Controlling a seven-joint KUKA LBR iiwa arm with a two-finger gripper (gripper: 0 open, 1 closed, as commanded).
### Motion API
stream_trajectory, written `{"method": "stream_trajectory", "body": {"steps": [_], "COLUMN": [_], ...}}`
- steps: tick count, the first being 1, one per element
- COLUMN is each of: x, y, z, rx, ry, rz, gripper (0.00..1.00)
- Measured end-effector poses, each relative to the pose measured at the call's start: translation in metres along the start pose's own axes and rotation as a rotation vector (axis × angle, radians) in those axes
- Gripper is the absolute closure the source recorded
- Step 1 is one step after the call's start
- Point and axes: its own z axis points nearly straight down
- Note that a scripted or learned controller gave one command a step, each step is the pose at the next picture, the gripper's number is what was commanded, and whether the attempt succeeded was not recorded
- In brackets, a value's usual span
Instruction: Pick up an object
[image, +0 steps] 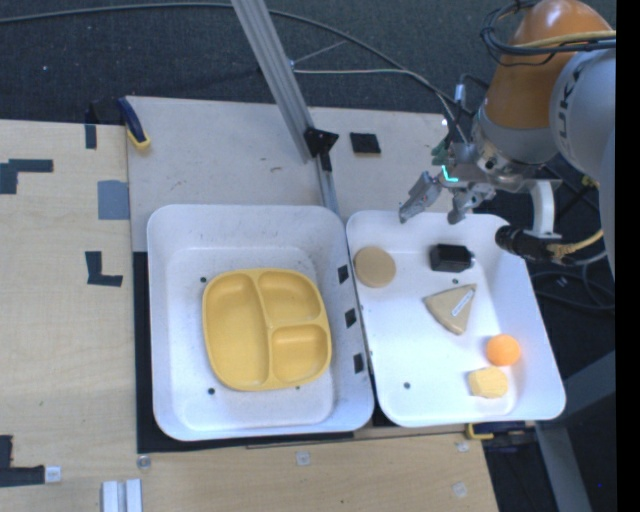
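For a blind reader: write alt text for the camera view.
The robot's open hand hovers over the far edge of the right bin, which holds a tan disc, black block, wedge, orange ball and yellow block. The left bin holds a yellow divided tray.

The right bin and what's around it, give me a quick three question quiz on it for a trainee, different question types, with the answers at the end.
1. True or false: the gripper holds the black block.
2. Multiple choice: what lies nearest the right bin's front right corner? A) the round tan disc B) the yellow block C) the tan wedge
3. Fill in: the yellow divided tray lies in the ____ bin.

Key
1. False: the gripper is open above the bin's far edge, with nothing between its fingers.
2. B; the orange ball lies just behind it.
3. Left.
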Motion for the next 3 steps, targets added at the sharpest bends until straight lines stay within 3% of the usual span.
{"method": "stream_trajectory", "body": {"steps": [1, 2, 3], "x": [0.0, 0.01, 0.0], "y": [0.001, 0.003, 0.001], "z": [-0.001, 0.053, 0.107], "rx": [-0.003, 0.002, 0.002], "ry": [0.0, -0.001, -0.002], "rz": [0.0, 0.0, 0.001], "gripper": [0.0, 0.0, 0.0]}}
